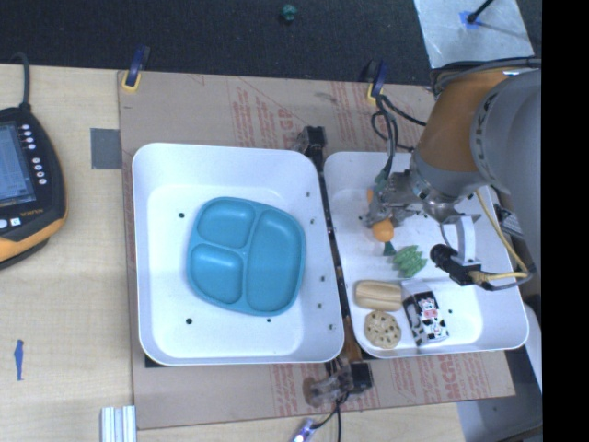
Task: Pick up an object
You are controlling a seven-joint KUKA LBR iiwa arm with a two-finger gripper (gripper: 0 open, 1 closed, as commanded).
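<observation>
**Arm low over the right bin, tool above an orange piece**

Grey arm [492, 127], with its orange band, fills the upper right of the frame and reaches down into the right bin [502, 325]. Its tool [386, 212] sits at the bin's upper middle, right over a small orange object [383, 232]; whether it stands wide, narrow or holds anything cannot be told from this angle. Just below lie a green broccoli-like piece [409, 261], a tan bread roll [378, 294], a round cookie [382, 329] and a black-and-white cow-patterned carton [428, 319], all near the bin's lower edge. At frame centre, the left bin [166, 178] carries a blue divided plate [247, 255]. Both bins rest on brown cardboard [230, 109] laid over a pale wooden surface [64, 330]. An orange-rimmed teach pendant [26, 182] lies at the left edge. Dark carpeted floor [202, 12] runs along the top.
</observation>
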